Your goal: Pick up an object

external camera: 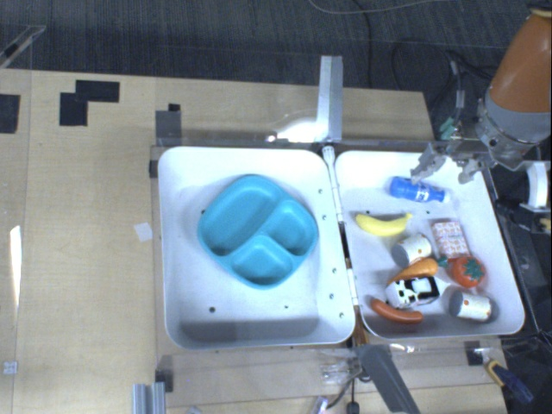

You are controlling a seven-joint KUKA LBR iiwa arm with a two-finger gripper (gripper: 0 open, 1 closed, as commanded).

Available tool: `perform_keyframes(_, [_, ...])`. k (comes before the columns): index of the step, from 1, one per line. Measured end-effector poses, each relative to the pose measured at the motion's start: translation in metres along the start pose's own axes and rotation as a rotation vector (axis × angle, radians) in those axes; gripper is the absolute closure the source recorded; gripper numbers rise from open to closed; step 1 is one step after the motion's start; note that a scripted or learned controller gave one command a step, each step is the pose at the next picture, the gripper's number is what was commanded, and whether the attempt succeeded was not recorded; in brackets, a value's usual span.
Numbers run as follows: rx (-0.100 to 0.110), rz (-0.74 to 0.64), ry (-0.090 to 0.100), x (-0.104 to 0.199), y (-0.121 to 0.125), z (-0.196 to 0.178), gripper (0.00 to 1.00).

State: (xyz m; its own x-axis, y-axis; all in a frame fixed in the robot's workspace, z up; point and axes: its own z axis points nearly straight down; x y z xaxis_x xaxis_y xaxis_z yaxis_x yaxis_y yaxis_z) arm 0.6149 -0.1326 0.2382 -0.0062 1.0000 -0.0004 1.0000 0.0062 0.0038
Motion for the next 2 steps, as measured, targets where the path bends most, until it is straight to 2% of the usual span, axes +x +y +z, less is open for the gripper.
perform_keyframes(1, [0.002,0.013,0.0,0.008,0.016,0.132,0.0])
perform_keyframes(2, [-0.009,0.108,-0.001,0.044,-0.032,0.148,0.0])
